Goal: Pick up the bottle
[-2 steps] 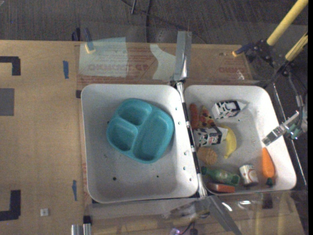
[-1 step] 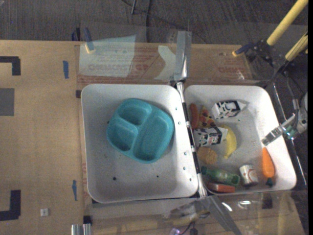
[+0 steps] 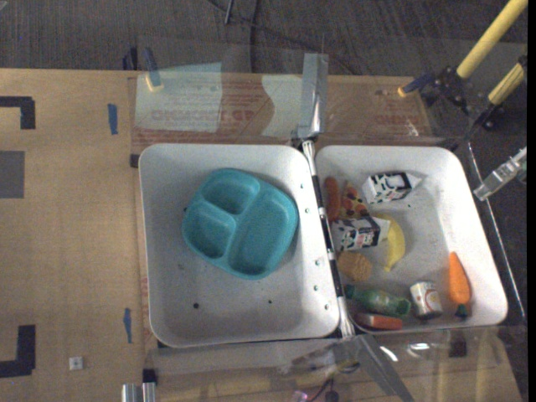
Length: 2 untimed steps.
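**Bottle lying in right bin, near-left corner**

Bottle (image 3: 378, 299): green, on its side, long axis running left-right, near edge of right bin (image 3: 469, 187), close to the wall shared with left bin (image 3: 159, 224)

Around it:
- red-orange stick (image 3: 381, 320) just nearer than the bottle, parallel to it; touching or apart, can't tell
- cup (image 3: 425, 298) at the bottle's right end, looks tilted
- cookie (image 3: 356, 265) just beyond the bottle's left end
- banana (image 3: 394, 245) further back, mid-bin
- carrot (image 3: 457, 278) right of the cup, pointing far-near
- small dark bit (image 3: 462, 311) by the carrot's near tip, too small to identify

Rest of right bin: cow-print carton (image 3: 358, 234) next to the banana, second carton (image 3: 388, 187) at the far side, sausage (image 3: 332, 196) along the left wall, small red-yellow piece (image 3: 353, 199) beside it

Left bin: teal divided plate (image 3: 241, 222), roughly central, rotated off-square

Outside the bins: wooden bench (image 3: 67, 224) with blue tape (image 3: 112, 118) bits, clear sheet (image 3: 218, 99) taped down beyond the bins, yellow pole (image 3: 496, 25) at far right, slanted, with a clamp at its lower end
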{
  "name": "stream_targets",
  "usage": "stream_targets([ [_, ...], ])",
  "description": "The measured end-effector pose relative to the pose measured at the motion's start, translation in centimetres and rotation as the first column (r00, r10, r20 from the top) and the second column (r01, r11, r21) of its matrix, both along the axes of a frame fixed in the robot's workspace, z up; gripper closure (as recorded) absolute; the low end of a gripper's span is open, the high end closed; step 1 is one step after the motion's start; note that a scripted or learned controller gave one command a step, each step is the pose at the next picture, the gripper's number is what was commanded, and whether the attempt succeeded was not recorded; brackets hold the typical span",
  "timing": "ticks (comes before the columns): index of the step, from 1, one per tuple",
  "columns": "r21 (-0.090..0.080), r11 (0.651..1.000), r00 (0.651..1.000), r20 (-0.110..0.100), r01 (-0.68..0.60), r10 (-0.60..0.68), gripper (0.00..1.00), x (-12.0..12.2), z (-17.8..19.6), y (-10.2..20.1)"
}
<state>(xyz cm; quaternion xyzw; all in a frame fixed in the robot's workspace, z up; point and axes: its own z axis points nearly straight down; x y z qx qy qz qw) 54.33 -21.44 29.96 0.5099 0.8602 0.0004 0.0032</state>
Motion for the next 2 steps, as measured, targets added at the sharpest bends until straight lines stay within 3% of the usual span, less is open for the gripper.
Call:
stream_targets([
  [1, 0.002, 1.0, 1.0, -0.004, 0.021, -0.021, 1.0, -6.2, 0.2, -0.9],
  [2, -0.001, 1.0, 1.0, 0.002, 0.02, -0.02, 1.0, -6.0, 1.4, -1.0],
])
